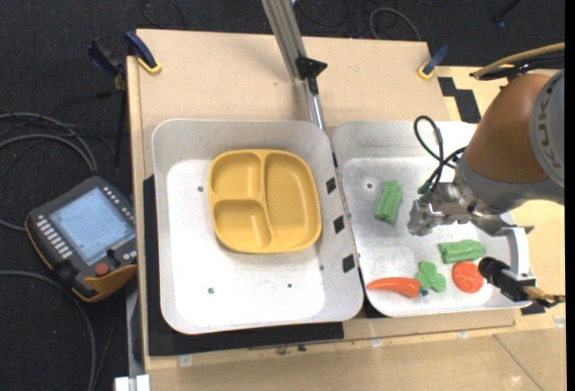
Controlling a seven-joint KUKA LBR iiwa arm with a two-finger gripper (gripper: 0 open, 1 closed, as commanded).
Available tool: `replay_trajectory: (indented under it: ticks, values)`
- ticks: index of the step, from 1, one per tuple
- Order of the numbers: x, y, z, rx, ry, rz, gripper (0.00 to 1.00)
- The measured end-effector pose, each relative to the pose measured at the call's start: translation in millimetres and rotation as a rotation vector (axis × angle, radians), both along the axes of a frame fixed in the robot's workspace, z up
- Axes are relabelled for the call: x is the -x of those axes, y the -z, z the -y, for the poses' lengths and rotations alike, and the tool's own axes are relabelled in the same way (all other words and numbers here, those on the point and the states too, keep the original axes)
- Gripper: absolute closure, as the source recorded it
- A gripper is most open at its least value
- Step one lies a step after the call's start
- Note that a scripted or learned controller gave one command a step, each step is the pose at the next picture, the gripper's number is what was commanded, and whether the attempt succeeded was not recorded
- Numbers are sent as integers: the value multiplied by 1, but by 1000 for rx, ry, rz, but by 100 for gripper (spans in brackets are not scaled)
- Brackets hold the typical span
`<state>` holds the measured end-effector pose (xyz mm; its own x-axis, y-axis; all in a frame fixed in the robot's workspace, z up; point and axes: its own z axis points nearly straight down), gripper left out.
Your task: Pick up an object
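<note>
Tool (424, 220) over rt white bin (359, 166), near ridged green block (389, 201).

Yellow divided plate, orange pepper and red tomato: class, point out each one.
yellow divided plate (266, 200): camera view, centre ridge.
orange pepper (393, 287): camera view, mid-body.
red tomato (467, 277): camera view, top face.

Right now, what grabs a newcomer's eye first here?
The yellow divided plate in the left bin stands out first. Next, the arm's orange band over the right bin, pincer low among green toy vegetables, a red tomato and an orange-red chili pepper.
</note>
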<state>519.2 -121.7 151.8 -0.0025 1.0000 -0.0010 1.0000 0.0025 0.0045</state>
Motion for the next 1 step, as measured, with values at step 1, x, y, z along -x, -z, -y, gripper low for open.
replay_trajectory:
  ticks: [1]
  values:
    - [-11,-54,4,1,-1,2,100]
